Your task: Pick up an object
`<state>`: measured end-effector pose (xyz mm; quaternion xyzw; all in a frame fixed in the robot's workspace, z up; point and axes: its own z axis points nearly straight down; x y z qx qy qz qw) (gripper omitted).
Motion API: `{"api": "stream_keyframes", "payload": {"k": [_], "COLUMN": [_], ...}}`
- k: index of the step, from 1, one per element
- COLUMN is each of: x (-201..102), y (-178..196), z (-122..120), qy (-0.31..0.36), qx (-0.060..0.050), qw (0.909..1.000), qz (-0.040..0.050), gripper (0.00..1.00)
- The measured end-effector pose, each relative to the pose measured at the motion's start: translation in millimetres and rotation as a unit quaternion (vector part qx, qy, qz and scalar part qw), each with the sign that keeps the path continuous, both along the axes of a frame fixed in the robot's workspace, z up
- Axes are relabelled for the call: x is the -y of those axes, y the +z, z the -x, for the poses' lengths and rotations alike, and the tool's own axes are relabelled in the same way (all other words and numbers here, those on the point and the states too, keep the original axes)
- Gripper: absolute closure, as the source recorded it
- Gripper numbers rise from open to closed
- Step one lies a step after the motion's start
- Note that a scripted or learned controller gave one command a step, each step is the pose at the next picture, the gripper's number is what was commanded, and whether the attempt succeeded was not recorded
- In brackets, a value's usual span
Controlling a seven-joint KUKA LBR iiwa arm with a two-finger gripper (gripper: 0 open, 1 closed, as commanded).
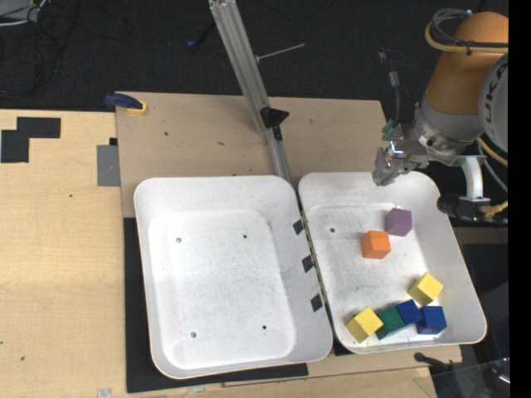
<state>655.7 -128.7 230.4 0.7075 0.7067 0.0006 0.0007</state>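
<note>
- Purple, orange, yellow, green and blue small blocks lie in the shallow white bin on the right (465,305).
- The small purple cube (399,221) sits near the far side of that bin, on its own.
- The small orange cube (376,245) is just beside the purple one, a little nearer and to the left. They look close but I cannot tell if they touch.
- A small yellow cube (426,288) sits by the right wall, tipped at a slant.
- At the near edge four blocks huddle in a row: another yellow block (363,323), a green block (388,319), a blue block (408,311) and a second blue block (432,319). They are pressed up against each other.
- The shallow white bin on the left (166,214) sits side by side with the right one, with small black clips (308,263) along the line where they meet.
- The grey arm with the orange band (460,73) comes in from the right.
- Its metal two-finger gripper (387,170) hangs over the far rim of the right bin, well apart from the blocks.
- The gripper is too small and blurry here; I cannot tell if it is apart or together, and no block shows in it.
- A long silver metal bar (249,73) leans over the brown bench (199,139) behind the bins.
</note>
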Motion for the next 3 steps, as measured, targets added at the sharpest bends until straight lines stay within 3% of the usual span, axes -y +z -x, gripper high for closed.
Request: {"api": "stream_keyframes", "payload": {"k": [2,3], "x": [-104,-158], "y": [-19,-6], "z": [27,49], "qy": [0.002,0.003], "qx": [-0.004,-0.003], "qw": [1.0,1.0], "qz": [-0.0014,-0.0016], "gripper": [1.0,1.0]}}
